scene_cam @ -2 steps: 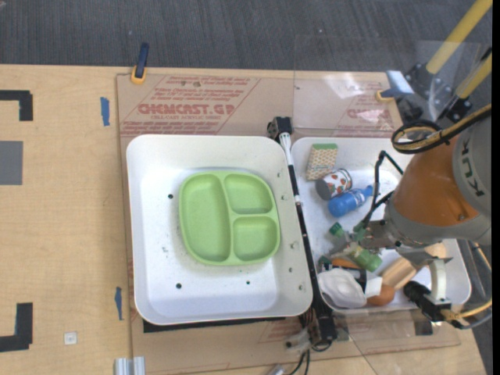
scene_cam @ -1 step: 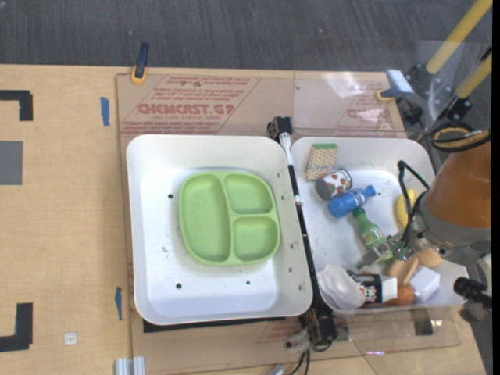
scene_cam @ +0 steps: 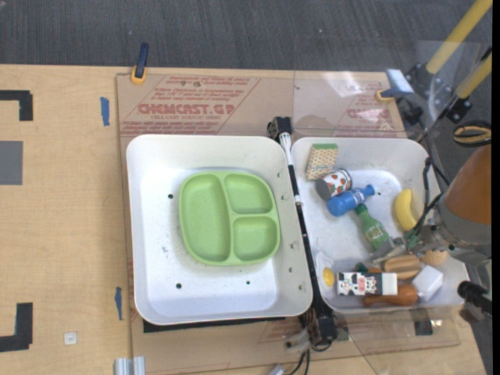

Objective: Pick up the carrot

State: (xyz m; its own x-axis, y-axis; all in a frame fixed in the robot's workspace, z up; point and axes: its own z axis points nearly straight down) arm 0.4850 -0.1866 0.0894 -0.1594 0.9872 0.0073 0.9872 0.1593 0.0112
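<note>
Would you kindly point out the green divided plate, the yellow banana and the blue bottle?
green divided plate (scene_cam: 205, 209): camera view, large left compartment.
yellow banana (scene_cam: 404, 209): camera view, mid-body.
blue bottle (scene_cam: 346, 202): camera view, body.

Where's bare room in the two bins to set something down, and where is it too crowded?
Left bin: bare white floor all round the green divided plate, widest below it, and its three compartments hold nothing. Right bin: a bare strip along the top wall beside the cracker box. Crowded: the lower right, from the green bottle down to the milk carton.
</note>
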